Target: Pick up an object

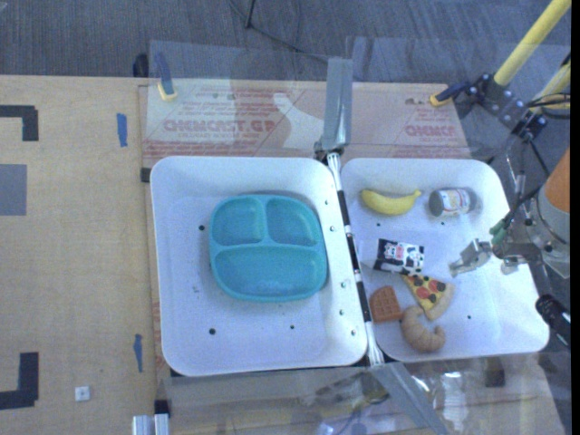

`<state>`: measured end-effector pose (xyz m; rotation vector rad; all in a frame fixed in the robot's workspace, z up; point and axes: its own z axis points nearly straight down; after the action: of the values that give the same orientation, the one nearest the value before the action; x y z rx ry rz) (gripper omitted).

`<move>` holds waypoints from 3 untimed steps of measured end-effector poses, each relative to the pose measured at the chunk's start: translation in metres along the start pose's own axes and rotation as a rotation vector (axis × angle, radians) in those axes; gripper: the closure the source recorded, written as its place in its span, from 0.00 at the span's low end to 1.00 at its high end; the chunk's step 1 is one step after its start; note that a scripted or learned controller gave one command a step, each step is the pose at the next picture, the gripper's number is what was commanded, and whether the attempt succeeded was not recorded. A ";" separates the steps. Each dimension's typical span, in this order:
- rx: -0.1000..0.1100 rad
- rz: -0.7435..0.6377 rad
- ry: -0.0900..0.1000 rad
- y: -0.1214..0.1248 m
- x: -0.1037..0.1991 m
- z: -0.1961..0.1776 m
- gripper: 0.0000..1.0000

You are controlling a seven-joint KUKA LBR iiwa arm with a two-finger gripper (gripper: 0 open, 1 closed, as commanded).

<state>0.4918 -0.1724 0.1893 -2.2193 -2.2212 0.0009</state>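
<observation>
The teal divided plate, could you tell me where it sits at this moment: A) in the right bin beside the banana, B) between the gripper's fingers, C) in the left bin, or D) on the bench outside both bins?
C: the teal divided plate lies flat in the middle of the left bin, while the banana lies in the right bin.

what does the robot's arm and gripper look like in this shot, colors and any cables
At the view's right edge, above the right bin, a sliver of the arm shows: pale grey casing with an orange band. The gripper is small, silvery-grey metal with slim fingers and a green spot on its mount. Thin dark cables run alongside it.
</observation>
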 end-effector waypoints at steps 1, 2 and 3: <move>-0.010 0.161 -0.002 0.083 0.047 0.101 0.00; 0.020 0.194 -0.001 0.165 0.036 0.104 0.00; 0.022 0.195 -0.007 0.165 0.035 0.092 1.00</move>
<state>0.6562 -0.1375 0.0968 -2.4165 -1.9885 0.0332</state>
